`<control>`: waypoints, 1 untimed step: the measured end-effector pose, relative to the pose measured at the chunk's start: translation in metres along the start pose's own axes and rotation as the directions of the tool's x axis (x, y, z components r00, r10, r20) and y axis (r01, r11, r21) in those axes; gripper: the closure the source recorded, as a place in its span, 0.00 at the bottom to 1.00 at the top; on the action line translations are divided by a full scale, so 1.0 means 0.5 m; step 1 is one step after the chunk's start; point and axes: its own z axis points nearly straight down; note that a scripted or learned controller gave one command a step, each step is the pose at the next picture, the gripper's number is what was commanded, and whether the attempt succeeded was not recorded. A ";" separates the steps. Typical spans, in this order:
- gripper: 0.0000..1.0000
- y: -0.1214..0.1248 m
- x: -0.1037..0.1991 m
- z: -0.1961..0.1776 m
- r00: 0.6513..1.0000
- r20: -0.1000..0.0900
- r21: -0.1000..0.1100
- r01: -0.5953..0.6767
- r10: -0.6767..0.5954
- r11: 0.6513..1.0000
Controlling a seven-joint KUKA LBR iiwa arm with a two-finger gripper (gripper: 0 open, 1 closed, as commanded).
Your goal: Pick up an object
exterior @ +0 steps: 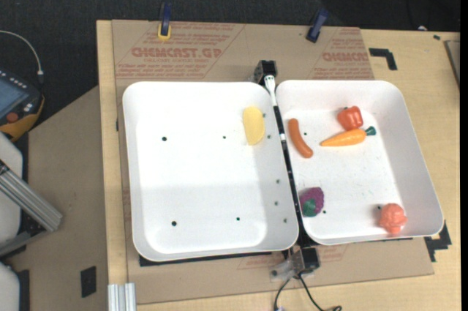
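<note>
From my feed I take the divider (281, 148) where the two bins meet as my landmark: the left bin (197, 229) lies to its left on the surface (117, 53), the right bin (409, 156) to its right. Just left of the divider, toward the far end, a banana (253, 125) lies in the left bin. Right of the divider, in the right bin, a sausage (300, 138) lies just beside it, a carrot (346, 138) and a pepper (350, 117) farther right, an eggplant (311, 201) near it toward the near end, and a strawberry (393, 218) well apart in the near right corner.
</note>
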 end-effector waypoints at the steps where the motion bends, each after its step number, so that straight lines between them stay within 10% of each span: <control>1: 1.00 0.001 0.000 -0.022 1.000 0.003 -0.005 0.001 -0.001 1.000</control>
